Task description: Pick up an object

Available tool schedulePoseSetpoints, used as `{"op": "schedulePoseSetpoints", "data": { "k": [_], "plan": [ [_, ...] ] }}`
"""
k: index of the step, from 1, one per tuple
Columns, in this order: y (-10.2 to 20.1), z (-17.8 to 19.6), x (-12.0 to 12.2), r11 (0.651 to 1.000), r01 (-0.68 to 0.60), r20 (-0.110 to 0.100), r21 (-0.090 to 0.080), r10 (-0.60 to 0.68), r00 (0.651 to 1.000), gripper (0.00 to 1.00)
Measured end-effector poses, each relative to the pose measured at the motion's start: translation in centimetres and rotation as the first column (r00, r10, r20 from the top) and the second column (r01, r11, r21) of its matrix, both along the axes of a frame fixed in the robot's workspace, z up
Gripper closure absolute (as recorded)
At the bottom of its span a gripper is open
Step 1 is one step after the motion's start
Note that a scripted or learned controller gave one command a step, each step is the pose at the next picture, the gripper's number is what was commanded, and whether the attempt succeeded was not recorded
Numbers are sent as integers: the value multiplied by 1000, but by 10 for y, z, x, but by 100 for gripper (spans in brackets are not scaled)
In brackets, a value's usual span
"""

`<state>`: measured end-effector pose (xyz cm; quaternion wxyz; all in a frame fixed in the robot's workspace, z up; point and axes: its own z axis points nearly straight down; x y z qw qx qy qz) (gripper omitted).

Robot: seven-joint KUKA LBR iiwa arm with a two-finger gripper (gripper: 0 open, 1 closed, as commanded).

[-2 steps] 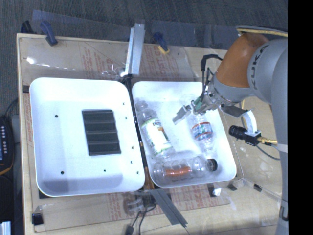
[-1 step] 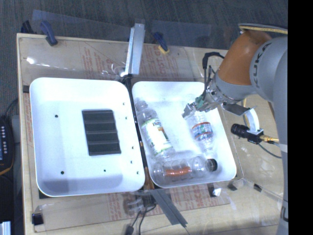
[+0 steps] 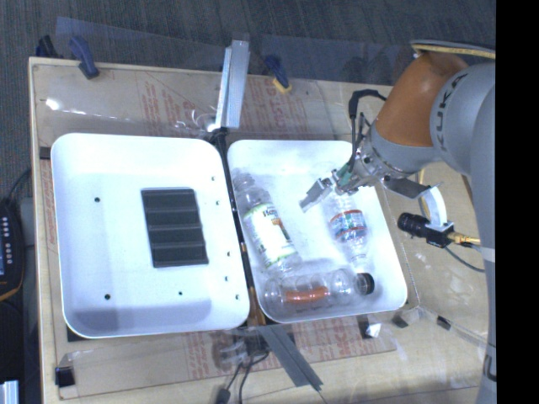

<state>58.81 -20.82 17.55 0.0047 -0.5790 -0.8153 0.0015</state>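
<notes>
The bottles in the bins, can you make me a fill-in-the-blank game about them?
1. The right bin holds ____ clear plastic bottles.
2. The left bin holds a flat ____ ribbed block.
3. The gripper hangs over the ____ bin.
4. The bottle with the dark cap lies along that bin's ____ wall.

Missing words: three; black; right; front

No legible txt on bottle labels (image 3: 268,225).
</notes>
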Motion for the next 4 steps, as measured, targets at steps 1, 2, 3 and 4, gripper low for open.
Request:
{"op": "schedulePoseSetpoints", "data": {
  "k": [1, 2, 3, 4],
  "plan": [
    [4, -69, -23, 999, 48, 5, -2, -48, 999, 0],
    [-2, 12, -25, 1000, -5, 9, -3, 5, 1000, 0],
    [-2, -21, 2, 999, 33, 8, -3, -33, 999, 0],
    [-4, 40, -6, 1000, 20, 9, -4, -20, 1000, 0]
  ]
}}
